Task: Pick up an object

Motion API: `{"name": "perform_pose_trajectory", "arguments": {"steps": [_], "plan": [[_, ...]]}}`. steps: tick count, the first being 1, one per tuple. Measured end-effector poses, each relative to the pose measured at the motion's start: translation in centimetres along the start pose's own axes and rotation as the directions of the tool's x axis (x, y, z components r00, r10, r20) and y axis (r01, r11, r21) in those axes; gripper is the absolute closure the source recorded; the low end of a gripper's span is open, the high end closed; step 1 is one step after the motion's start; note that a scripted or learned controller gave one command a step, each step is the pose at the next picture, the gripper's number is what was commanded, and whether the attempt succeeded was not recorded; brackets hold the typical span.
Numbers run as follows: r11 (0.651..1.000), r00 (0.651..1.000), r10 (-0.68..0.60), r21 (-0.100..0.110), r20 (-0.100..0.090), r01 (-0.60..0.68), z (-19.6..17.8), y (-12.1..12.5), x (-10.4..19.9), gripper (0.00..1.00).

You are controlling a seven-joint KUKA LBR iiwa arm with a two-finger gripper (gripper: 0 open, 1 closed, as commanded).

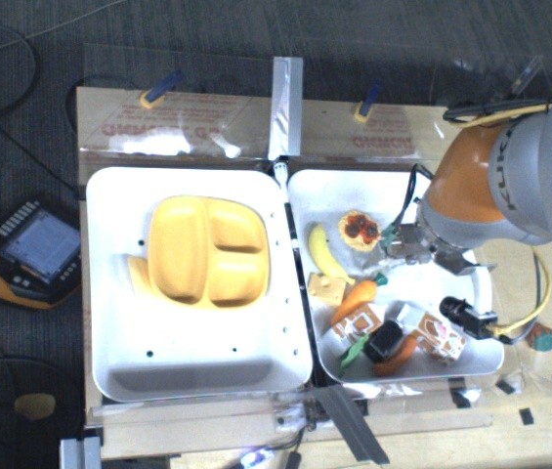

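While grey arm with orange band (471, 189) reaches over right white bin (300, 203), gripper (404, 247) hovers just beside small round tart with red topping (360, 229); grip state unreadable. Yellow banana (323, 251) left of tart. Yellow sectioned plastic tray (207, 249) in left bin (109, 291).

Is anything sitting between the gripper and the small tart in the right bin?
Nothing visible does. The gripper is just to the right of the tart, with bare bin floor between them. The banana lies on the tart's far side, to its left, and the carrot sits below, both off that line.
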State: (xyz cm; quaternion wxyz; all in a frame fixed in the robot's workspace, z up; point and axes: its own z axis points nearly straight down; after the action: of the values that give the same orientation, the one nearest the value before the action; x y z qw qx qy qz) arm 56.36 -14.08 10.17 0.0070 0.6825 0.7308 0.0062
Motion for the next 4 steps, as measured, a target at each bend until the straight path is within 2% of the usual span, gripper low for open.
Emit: {"name": "perform_pose_trajectory", "arguments": {"steps": [1, 2, 3, 4], "plan": [[0.972, 0.972, 0.235, 0.02, 0.007, -0.236, -8.0, 9.0, 5.3, 1.0], [0.995, 0.995, -0.099, 0.02, 0.0, 0.099, -14.2, 3.8, 5.4, 1.0], [0.995, 0.995, -0.098, 0.02, 0.0, 0.098, -14.2, 3.8, 5.4, 0.0], [0.985, 0.985, -0.173, 0.021, -0.004, 0.173, -2.8, 6.7, 3.1, 0.0]]}}
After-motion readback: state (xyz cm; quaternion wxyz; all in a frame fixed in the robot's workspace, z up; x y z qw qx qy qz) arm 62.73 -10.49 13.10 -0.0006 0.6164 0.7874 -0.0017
